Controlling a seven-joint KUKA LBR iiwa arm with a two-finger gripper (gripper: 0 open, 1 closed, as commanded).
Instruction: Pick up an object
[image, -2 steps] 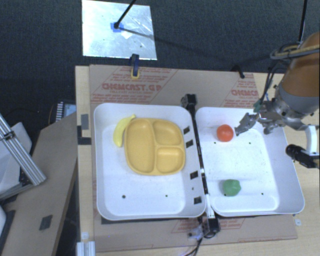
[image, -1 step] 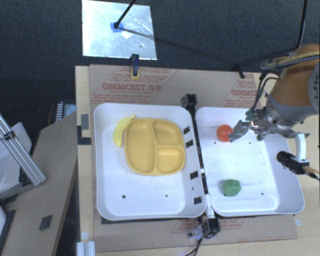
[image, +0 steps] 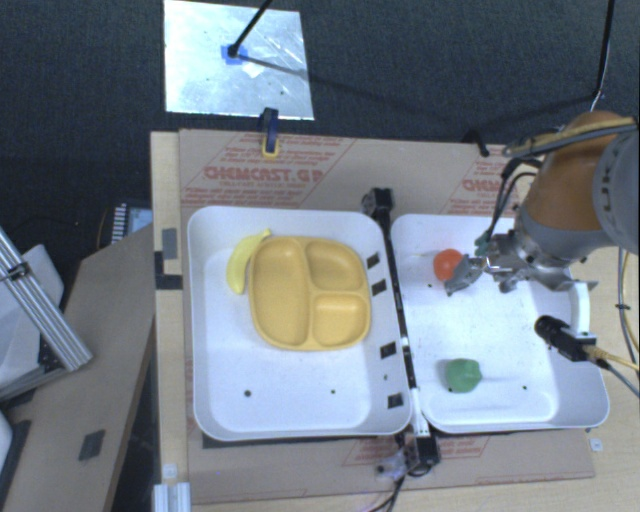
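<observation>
- While the gripper (image: 482, 272) hangs low over the right bin (image: 520, 400), note it sits just right of the orange ball (image: 447, 264), near touching; fingers look spread some, nothing seen between them. Hard to be surer at this res.
- Nearest target = that orange ball, upper-left part of the right bin, close to the divider btw the bins. Second option = green object (image: 462, 374), lower-middle of same bin, well apart from the gripper.
- To do the step well, you want the ball centred btw the fingers before closing, not off to one side. My read: gripper needs a small shift left so both fingers straddle it; closing from where it is now would likely nudge the ball away.
- Ball is round, smooth, prob. rolls easy on the slick white bin floor, so come straight down, close slow.
- Green object looks lumpier, matte, less likely to roll; a safer grab if the ball escapes.
- Left bin (image: 215, 390) holds a yellow divided plate (image: 305, 292), hard glossy plastic, 3 compartments, w/ a banana (image: 241, 262) tucked against its upper-left rim. Plate is broad & flat; poor fit for a two-finger pinch, I'd skip it.
- Both bins sit on cardboard (image: 300, 165) over the counter.
</observation>
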